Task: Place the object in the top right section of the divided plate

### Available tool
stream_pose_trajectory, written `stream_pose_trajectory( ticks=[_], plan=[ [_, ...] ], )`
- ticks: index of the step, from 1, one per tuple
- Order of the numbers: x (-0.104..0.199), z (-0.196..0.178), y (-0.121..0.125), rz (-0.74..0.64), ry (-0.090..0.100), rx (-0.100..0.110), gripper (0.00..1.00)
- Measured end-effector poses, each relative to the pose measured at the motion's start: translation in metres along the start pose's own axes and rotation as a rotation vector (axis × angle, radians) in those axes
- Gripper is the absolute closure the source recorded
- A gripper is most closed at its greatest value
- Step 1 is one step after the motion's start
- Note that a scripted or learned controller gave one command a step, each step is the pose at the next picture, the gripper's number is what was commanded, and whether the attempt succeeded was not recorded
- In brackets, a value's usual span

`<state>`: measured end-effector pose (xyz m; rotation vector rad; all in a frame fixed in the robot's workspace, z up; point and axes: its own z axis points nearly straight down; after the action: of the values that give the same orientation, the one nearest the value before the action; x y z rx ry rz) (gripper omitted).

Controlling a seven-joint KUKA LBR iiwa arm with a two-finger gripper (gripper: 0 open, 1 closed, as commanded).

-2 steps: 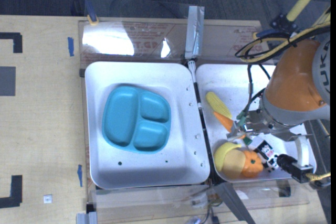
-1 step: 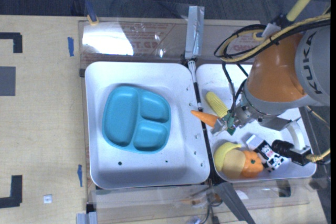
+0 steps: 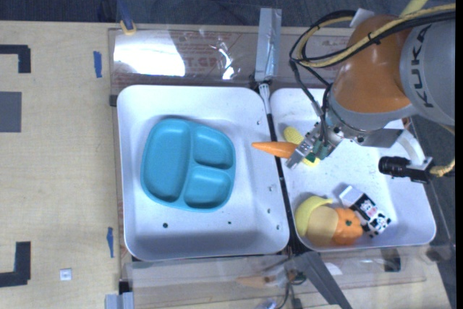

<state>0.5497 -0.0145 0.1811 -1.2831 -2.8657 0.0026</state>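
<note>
Carrot at the bin divider.
Your gripper pinches the toy carrot by its thick end, tip pointing toward the blue divided plate.

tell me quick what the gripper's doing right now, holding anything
Gripper: shut on the carrot, held over the wall between the two bins.
</note>
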Motion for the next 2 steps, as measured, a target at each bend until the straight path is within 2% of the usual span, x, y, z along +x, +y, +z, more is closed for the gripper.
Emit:
stream_pose_trajectory(
  ticks=[1, 2],
  plan=[
    [-0.018, 0.000, 0.074, -0.280, -0.002, -0.002, 1.00],
    [-0.028, -0.041, 0.115, -0.558, -0.005, -0.005, 1.00]
  ],
)
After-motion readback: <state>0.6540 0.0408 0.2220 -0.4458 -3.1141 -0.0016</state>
